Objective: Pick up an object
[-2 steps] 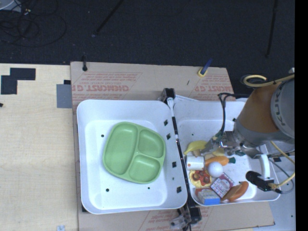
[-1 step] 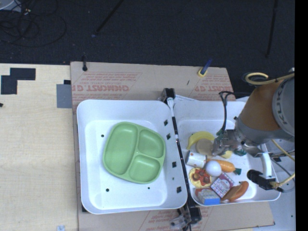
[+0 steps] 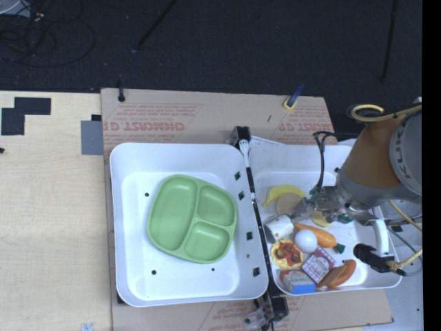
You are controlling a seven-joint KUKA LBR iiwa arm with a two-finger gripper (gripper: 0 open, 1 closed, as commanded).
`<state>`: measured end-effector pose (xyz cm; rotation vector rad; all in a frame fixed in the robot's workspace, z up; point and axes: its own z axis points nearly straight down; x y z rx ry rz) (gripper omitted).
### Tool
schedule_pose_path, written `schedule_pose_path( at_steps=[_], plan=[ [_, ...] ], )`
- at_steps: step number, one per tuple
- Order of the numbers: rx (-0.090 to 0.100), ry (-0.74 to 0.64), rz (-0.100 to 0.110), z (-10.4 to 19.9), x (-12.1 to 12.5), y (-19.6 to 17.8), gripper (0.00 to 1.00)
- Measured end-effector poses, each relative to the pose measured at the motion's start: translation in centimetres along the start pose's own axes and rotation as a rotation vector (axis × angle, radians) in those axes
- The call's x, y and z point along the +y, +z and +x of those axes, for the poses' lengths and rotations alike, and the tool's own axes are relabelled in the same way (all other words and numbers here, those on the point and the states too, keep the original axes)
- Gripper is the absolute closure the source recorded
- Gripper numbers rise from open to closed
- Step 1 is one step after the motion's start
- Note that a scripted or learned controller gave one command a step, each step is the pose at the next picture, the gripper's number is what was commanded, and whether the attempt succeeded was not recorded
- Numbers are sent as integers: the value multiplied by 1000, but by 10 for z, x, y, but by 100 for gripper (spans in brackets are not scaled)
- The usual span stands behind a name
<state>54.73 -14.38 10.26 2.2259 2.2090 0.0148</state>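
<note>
Pincer (image 3: 324, 209) is lowered into right bin (image 3: 344, 158) beside banana (image 3: 284, 193); finger state cannot be told. Toys are crowded toward the bin's near edge.

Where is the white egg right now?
The white egg lies in the right bin, among the toy food, touching the carrot and just above the red packet.

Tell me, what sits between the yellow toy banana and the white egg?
In the camera view, a small white cup lies between the yellow toy banana and the white egg.
</note>
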Motion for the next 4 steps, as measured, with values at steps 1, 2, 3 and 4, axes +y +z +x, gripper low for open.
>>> schedule_pose_path(
  at_steps=[1,2,3,4],
  plan=[
    [0,-7,13,-33,-14,14,0],
    [4,-3,14,-33,-13,4,100],
    [-1,-9,13,34,-14,-81,100],
    [-1,-9,15,113,4,-111,100]
  ],
)
